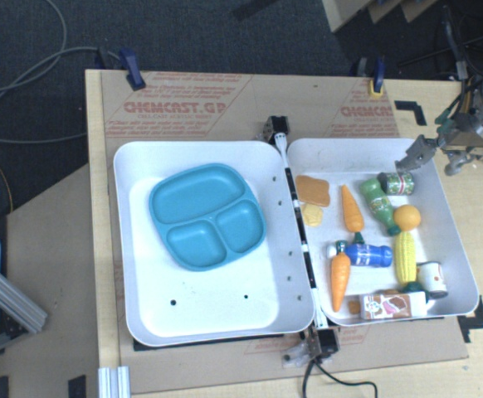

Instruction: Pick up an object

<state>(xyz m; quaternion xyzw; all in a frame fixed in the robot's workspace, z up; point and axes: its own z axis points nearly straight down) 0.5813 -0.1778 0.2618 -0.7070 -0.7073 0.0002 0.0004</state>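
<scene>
While the gripper hovered at the right bin's far edge — fingers apart, holding nothing — the green can lay just left of it.

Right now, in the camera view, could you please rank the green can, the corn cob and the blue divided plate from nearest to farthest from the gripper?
Measured from the gripper, at the right bin's upper right:
1. Green can, just below-left of it, in the right bin's top corner.
2. Corn cob, lower down along that bin's right side.
3. Blue divided plate, across in the left bin.
</scene>
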